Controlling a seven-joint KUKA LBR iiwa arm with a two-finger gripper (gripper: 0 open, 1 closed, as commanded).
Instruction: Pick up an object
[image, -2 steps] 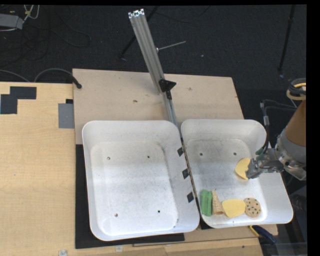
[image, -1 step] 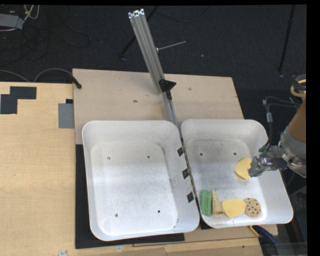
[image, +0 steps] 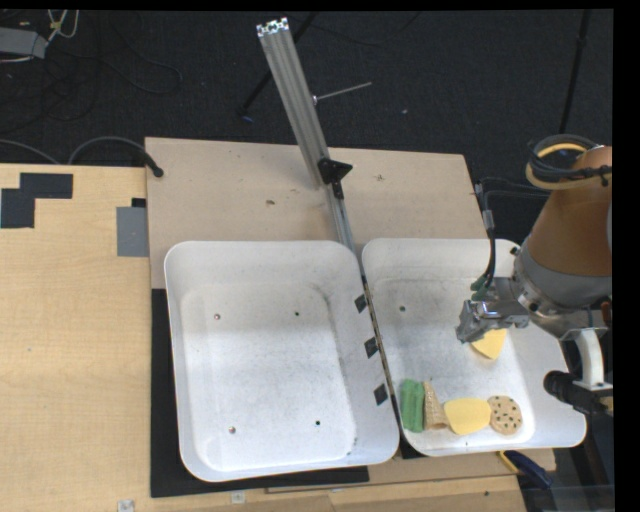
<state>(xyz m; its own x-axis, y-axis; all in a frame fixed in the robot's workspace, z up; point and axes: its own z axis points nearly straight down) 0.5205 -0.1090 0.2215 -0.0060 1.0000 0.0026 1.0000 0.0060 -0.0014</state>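
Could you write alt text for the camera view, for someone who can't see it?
A grey robot arm reaches in from the right, its gripper low over a yellow piece in the right white bin. Along that bin's near edge lie a green item, a yellow item and a cookie.

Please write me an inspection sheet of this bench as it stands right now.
Surface: two shallow white bins side by side, left bin and right bin, on a tan board.
Job's things: in the right bin, a yellow piece under the gripper; along the near wall, a green piece, a tan piece, a yellow disc and a cookie.
Clutter: nothing seen.
Grippers: gripper low over the yellow piece; hold cannot be told.
Cables: black cables on the dark floor behind.
Surroundings: slanted metal rail behind the bins.
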